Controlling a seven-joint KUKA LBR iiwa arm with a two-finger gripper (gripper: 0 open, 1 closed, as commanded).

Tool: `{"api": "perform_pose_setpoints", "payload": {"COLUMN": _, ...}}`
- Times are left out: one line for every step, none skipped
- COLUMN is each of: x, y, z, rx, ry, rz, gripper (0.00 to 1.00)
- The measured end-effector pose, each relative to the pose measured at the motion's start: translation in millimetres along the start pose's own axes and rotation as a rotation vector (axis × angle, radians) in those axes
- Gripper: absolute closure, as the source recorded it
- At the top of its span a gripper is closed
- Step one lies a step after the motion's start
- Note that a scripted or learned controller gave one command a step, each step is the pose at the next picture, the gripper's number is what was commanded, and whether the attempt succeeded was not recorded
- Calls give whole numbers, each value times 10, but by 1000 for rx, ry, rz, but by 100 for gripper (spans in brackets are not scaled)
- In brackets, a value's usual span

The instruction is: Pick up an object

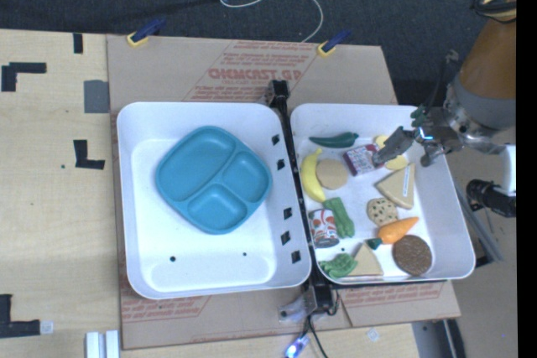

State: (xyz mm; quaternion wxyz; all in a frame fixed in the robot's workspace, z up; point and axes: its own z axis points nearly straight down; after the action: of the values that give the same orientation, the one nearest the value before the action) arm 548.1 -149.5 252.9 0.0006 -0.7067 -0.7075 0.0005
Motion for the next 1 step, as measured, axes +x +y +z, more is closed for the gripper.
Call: {"api": "perform_pose_setpoints", "payload": {"x": 417, "y": -665, "z": -10, "rx": 3, "ry": 1, "rz": 0, "gripper": 0}}
